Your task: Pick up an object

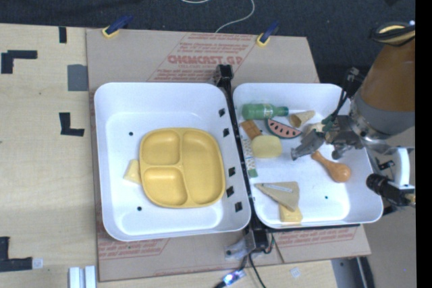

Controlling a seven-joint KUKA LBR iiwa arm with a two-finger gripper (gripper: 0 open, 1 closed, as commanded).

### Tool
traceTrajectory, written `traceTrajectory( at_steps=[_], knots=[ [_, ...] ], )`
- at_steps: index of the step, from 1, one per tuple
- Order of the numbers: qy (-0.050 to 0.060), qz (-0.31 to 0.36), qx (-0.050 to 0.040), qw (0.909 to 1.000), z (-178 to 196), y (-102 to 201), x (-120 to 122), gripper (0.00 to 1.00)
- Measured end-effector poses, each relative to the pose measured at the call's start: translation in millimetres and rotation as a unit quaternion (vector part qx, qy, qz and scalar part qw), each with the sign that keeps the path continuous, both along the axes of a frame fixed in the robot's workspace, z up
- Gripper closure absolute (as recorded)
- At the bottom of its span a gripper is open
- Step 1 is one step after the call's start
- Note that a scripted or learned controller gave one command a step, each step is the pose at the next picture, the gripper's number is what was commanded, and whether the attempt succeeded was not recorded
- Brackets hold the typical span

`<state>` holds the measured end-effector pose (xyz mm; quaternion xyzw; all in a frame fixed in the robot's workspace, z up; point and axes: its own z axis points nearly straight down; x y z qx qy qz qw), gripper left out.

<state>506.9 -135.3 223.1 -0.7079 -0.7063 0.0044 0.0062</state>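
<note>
Nearest the camera, by the right bin's (351,94) front edge: tan sandwich wedge (280,191) and small yellow cheese piece (291,214). Back edge holds green bottle (264,110), lying with long axis left-right, cap toward the right. Just in front: watermelon slice (285,129), pale wedge (302,119), orange piece (251,129), yellow lemon (267,147). Gripper (305,148) hovers mid-bin, right of the lemon; jaw state cannot be told. Orange drumstick (333,167) lies diagonal, thick end toward the front right corner. Left bin (108,104) holds yellow divided plate (182,167), with yellow wedge (132,173) at its left side.
</note>
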Motion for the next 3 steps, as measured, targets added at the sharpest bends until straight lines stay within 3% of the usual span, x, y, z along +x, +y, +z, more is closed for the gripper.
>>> traceTrajectory(
  at_steps=[1,2,3],
  knots=[
    [-0.006,0.002,-0.0011,1.0000,6,0,3,0.00],
    [-0.004,0.002,-0.0006,1.0000,-46,5,-8,0.00],
    [-0.004,0.002,-0.0004,1.0000,-95,11,-1,0.00]
  ],
)
